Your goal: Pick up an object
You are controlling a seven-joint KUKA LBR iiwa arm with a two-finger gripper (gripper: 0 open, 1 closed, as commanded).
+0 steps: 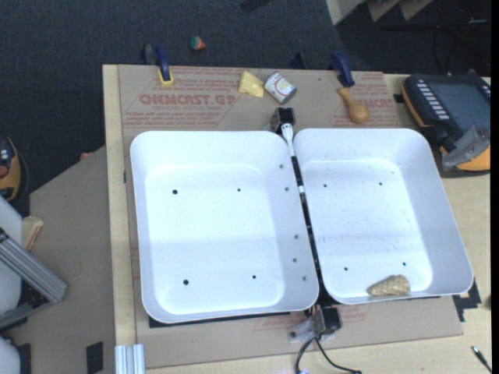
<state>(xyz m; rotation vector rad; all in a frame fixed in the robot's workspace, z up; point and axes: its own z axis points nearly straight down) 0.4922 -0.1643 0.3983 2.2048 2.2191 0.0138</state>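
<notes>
Both bins below me look like smooth white plastic with a soft sheen: the left bin (156,209) and the right bin (421,201), each dotted with small dark holes. In the lower right of the right bin lies a tan lump (388,287), rough and crumbly in look, matt. The counter (125,131) under the bins is a flat brown board, dull like cardboard or fibreboard, with faded red print. Along its upper edge rest a yellow wedge (251,85), matt and spongy-looking, a small glossy printed box (280,87), and a wooden-looking piece (353,106) with a smooth, light shine. The floor (93,22) at upper left is dark carpet, coarse and matt.
</notes>
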